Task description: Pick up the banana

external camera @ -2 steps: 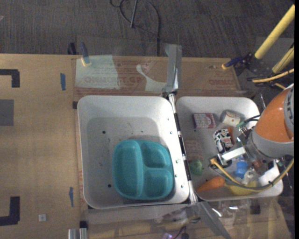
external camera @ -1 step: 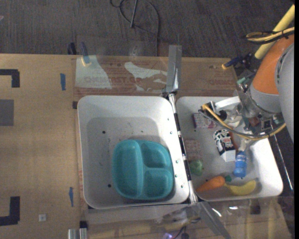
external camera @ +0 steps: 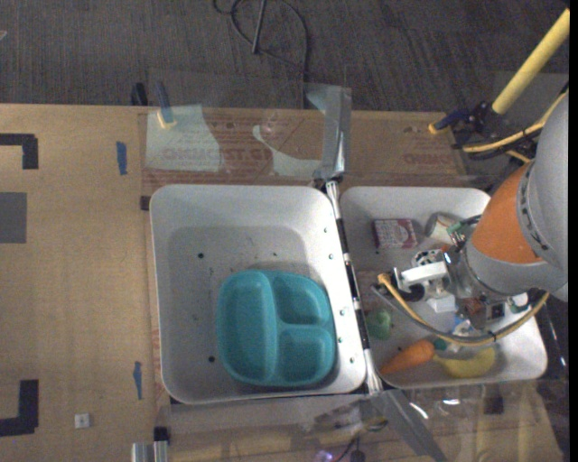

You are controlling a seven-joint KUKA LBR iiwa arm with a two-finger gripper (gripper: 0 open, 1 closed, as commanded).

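Floor [external camera: 108, 45] at top was dark grey carpet w/ a black cable [external camera: 262, 27] looping across it. Bench top [external camera: 72, 271] was tan cardboard/wood, w/ black tape marks [external camera: 20, 152] along the left edge & 3 short blue tape strips [external camera: 121, 158]. Clear plastic sheet [external camera: 226, 140] lay behind the bins. Light was even, no hard shadows.

I see the banana [external camera: 471, 363], yellow and curved, lying flat on the floor of the right bin [external camera: 533, 361] close to its near edge, toward the near right corner. Its upper side is partly hidden, so I can't make out its full length.
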